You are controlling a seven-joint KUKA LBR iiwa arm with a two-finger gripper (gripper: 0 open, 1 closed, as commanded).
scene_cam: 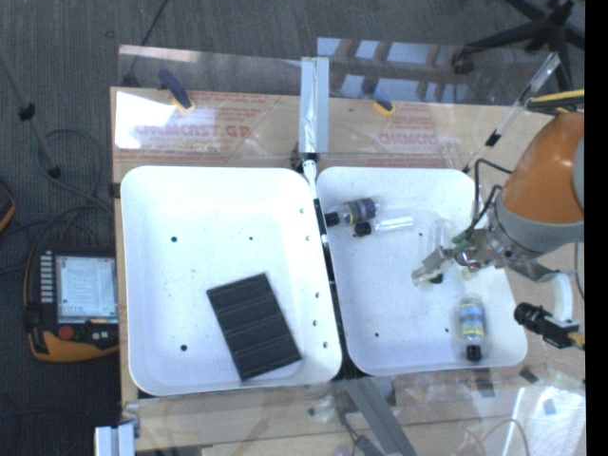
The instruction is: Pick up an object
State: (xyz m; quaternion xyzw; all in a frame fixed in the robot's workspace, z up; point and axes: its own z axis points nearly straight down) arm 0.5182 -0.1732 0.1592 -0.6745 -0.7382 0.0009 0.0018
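My gripper point(429, 268) hangs low over the right bin point(399, 345), in its right half, with the orange-banded arm point(543, 174) reaching in from the right. A small bottle with a yellow and blue label point(470, 323) lies just below and right of the gripper, apart from it. Near the bin's back left lie a dark-capped little bottle point(353, 213) and a clear tube point(391, 223). A black ribbed slab point(253, 325) lies in the left bin point(161, 255), toward its front.
A narrow ridge point(323, 255) where the two bin walls meet runs between the bins. Behind them stand clear plastic sheets and a metal post point(313, 103). A handheld control pendant point(74, 302) lies on the floor at the left.
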